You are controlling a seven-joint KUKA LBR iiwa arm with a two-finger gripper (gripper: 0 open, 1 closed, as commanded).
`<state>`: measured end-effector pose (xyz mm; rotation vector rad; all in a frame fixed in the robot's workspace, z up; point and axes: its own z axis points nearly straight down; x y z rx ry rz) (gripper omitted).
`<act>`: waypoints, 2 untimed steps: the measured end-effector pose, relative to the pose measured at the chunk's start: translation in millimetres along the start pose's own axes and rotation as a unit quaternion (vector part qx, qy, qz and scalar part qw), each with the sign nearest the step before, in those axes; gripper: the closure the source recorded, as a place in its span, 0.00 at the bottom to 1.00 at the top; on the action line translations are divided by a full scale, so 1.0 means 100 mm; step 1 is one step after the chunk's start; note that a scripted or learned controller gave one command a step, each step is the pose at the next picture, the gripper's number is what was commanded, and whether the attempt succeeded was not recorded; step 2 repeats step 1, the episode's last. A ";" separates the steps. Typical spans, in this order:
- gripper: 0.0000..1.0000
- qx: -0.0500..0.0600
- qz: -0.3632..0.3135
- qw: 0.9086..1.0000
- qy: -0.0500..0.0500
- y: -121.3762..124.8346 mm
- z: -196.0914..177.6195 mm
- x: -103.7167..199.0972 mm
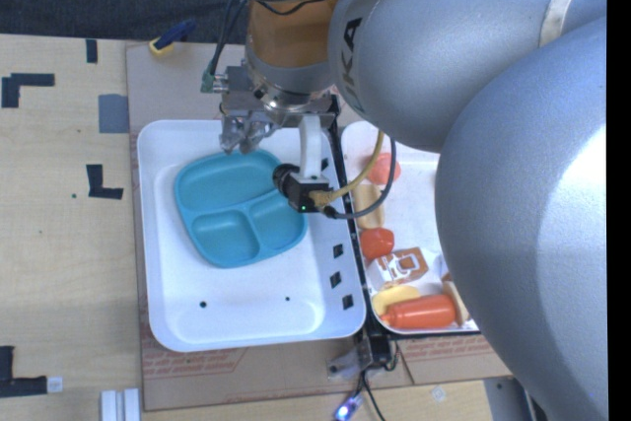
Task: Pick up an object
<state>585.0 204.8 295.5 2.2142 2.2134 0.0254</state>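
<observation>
Right now my gripper [240, 139] hangs at the far rim of the blue divided plate [242, 209], which lies flat in the left bin [168, 311] just below my fingertips. Whether I'm wide or narrow I cannot tell. A flat plate offers only its edge, so I should straddle that raised rim squarely, descend until both sides are covered, then close firmly.

Blue tray [240, 210] fills left bin [158, 242] upper half; near half open; arm [473, 64] overhangs right bin [434, 325].
</observation>
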 end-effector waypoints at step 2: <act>1.00 0.012 -0.002 1.000 -0.003 0.29 0.74 0.29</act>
